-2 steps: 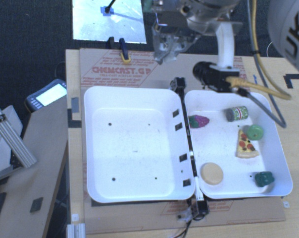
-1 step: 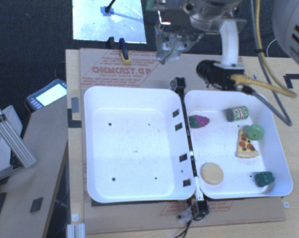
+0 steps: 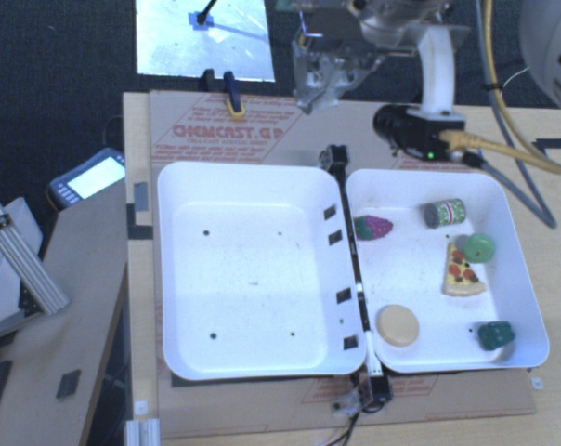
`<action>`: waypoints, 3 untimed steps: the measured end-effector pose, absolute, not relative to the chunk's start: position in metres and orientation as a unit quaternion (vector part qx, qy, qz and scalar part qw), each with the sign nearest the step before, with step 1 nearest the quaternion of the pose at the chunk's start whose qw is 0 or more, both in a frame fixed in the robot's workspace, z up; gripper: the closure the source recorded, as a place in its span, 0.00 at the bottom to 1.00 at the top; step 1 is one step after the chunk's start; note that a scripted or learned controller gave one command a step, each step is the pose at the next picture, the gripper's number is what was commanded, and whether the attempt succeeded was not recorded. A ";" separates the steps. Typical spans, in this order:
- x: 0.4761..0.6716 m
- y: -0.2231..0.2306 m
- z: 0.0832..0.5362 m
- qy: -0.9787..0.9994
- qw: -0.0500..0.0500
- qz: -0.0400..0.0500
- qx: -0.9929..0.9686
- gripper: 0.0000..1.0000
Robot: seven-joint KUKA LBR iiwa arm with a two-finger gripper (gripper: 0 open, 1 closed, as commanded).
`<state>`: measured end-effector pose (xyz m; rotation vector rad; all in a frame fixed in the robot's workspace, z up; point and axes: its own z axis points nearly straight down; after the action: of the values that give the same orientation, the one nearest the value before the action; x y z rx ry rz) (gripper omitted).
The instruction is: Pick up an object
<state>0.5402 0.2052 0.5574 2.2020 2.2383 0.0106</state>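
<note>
Arm: it comes in from the top right, its grey wrist held high over the far edge of the worktop (image 3: 262, 128), behind both bins.
Gripper (image 3: 315, 89): it hangs above the brown board at the back, well apart from every object; whether the jaws are released or clenched I cannot tell from here, and nothing shows between them.
Left bin (image 3: 169, 249): a shallow white tray with a few small dark specks on its floor.
Right bin (image 3: 517, 277): touching the left bin along the middle seam, it carries all the objects.
Purple toy (image 3: 373, 227): near the seam at the far left of the right bin.
Small can (image 3: 444, 213): lying on its side near the back wall, green label, grey end.
Green ball (image 3: 478, 247): just beside the top of the pizza slice.
Pizza slice (image 3: 463, 271): flat on the floor, right of centre.
Tan disc (image 3: 397, 324): near the front left corner.
Dark green block (image 3: 495, 334): near the front right corner.
Black clips (image 3: 340, 240): spaced along the seam between the bins.
</note>
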 end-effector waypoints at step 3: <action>0.541 0.206 0.579 0.717 0.001 0.005 0.697 1.00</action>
<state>0.5406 0.2057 0.5793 2.1888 2.2499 0.0158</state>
